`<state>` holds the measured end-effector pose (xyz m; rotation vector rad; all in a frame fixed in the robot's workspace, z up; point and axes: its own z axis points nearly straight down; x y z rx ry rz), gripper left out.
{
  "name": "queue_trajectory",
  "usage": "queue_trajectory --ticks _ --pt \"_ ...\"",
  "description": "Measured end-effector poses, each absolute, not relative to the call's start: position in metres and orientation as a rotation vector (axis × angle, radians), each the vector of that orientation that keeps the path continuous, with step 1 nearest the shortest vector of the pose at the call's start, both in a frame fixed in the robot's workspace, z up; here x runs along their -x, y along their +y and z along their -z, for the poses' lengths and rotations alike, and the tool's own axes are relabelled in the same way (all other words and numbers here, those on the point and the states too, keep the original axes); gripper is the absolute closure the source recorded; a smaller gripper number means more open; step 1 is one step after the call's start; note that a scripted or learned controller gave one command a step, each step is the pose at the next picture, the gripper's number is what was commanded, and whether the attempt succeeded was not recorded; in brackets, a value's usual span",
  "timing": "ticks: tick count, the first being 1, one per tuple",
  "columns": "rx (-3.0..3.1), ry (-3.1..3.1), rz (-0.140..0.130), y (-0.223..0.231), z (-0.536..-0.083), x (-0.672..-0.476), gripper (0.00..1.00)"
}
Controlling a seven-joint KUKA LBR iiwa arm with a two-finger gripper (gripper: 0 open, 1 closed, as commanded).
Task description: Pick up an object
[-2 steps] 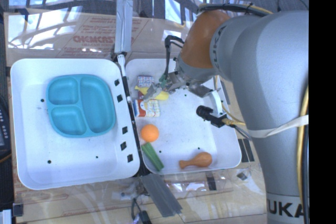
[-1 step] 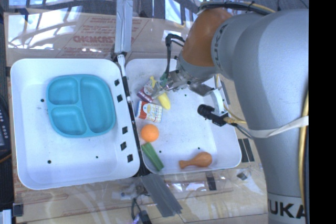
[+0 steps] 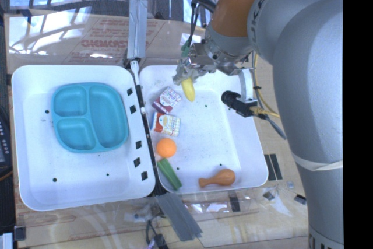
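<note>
One gripper (image 3: 185, 76) apparently grips the yellow banana (image 3: 188, 90).

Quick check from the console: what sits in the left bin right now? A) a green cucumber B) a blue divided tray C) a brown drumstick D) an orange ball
B: the blue divided tray lies in the left bin, while the other items lie in the right bin.

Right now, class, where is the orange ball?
The orange ball lies in the right bin, close to its left wall, between the small carton above it and the green vegetable below.
</note>
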<state>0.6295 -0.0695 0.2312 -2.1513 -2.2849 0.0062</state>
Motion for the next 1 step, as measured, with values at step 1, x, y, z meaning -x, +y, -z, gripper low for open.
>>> queue_trajectory --ticks 1 --pt "2.139 -2.289 -0.017 -0.0686 -0.2365 -0.6293 1.0"
